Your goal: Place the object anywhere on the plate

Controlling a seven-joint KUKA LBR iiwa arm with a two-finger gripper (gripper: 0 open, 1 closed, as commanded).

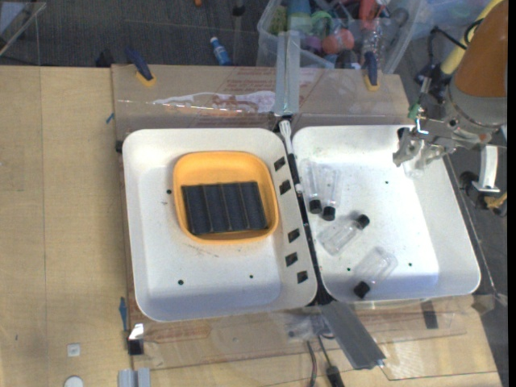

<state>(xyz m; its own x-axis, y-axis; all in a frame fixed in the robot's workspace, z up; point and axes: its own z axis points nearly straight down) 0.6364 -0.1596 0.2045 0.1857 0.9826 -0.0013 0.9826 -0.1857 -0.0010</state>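
An orange plate (187,169) with rounded corners sits in the middle of the left bin (153,274). A dark grey ridged rectangular block (224,208) lies flat on the plate, covering most of its floor. My gripper (419,153) hangs over the far right corner of the right bin (439,252), well away from the plate and the block. I see nothing in it.
Several clear plastic vials with black caps lie in the right bin: two (322,188) near the divider, one (343,234) in the middle, one (371,271) near the front. A ridge with black tabs (292,216) separates the bins. A clear box of toys (347,10) stands behind.
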